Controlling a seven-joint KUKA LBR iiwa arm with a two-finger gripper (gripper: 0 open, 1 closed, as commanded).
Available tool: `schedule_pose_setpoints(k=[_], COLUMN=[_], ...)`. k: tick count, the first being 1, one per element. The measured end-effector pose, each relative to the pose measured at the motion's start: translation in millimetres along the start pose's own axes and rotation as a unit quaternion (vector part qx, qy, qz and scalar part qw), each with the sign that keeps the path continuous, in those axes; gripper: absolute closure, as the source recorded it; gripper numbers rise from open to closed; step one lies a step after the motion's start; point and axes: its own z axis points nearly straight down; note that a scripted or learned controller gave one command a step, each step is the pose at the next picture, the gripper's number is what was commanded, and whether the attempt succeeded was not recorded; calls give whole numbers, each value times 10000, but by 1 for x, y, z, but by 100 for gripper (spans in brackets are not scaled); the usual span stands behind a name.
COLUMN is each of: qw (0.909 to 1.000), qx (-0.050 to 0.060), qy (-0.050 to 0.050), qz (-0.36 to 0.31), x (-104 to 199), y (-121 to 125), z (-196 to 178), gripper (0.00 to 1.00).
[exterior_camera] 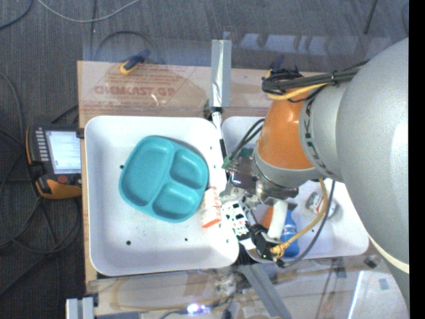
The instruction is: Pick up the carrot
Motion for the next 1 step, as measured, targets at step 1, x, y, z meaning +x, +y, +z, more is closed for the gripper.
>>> schedule_pose_setpoints(k=[1], qw=[9985], qx=[7], qy=[-5], qz=[-541], x=[99], y=[-34], z=[-40], gripper=[100])
